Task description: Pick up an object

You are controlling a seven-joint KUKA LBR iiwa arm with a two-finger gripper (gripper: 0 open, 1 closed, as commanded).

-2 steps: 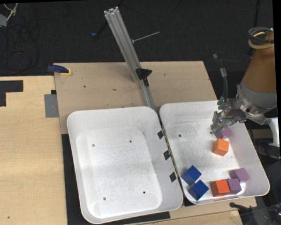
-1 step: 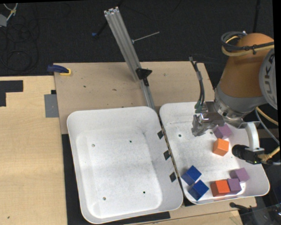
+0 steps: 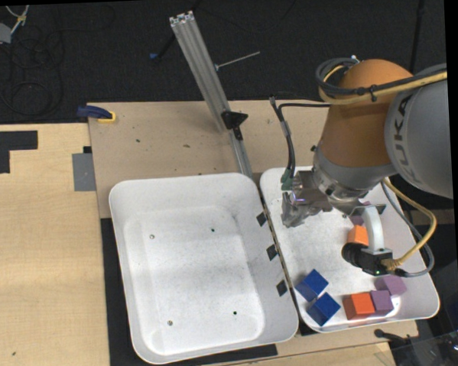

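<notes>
- We see two white bins side by side in the lower half of the frame: the left bin (image 3: 191, 268) is the larger-looking one, and the right bin (image 3: 293, 244) lies just beside it at lower right.
- In the right bin, near its lower edge, we count two blue blocks, one (image 3: 312, 283) above the other (image 3: 324, 309), lying close together.
- Right of them sits an orange block (image 3: 361, 304), with a purple block (image 3: 381, 301) just beside it and another purple block (image 3: 390, 285) slightly higher.
- A second, small orange piece (image 3: 359, 233) shows further up, partly hidden by the arm.
- The arm (image 3: 372, 133) comes in from the upper right, its orange band above the wrist, and bends down over the right bin.
- The claw (image 3: 295, 211) hangs over the upper left part of the right bin, well apart from the blocks; we cannot tell how it is set.
</notes>
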